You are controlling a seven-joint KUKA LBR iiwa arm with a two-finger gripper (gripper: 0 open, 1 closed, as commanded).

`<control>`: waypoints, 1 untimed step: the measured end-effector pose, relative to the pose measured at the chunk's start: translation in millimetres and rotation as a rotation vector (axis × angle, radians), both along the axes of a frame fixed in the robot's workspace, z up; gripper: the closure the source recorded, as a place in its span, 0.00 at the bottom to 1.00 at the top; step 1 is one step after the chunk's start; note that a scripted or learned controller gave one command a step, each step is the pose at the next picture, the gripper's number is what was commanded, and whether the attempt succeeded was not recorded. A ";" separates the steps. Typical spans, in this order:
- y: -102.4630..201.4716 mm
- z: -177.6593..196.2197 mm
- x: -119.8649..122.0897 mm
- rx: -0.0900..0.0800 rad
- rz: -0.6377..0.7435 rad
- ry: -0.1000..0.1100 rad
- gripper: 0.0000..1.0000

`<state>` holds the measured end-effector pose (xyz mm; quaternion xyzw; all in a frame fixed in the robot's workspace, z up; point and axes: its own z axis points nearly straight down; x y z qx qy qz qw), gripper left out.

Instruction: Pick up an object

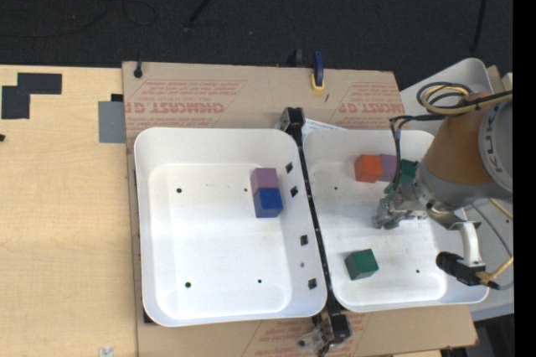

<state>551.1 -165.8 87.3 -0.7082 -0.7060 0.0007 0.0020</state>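
Overhead view of two white bins. In the right bin [394, 301], the gripper [392, 213] is lowered to the floor near its centre; whether its jaws are open or closed cannot be told. Just beyond it, toward the far side, lie an orange block [367, 168] and a purple block [388, 166], touching side by side. A green cube [362, 264] sits nearer, slightly rotated, apart from the gripper. The left bin [159, 263] holds a lilac block [265, 178] touching a blue cube [268, 202].
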 end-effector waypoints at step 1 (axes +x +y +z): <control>9.5 1.2 -66.6 -0.001 0.001 -0.002 1.00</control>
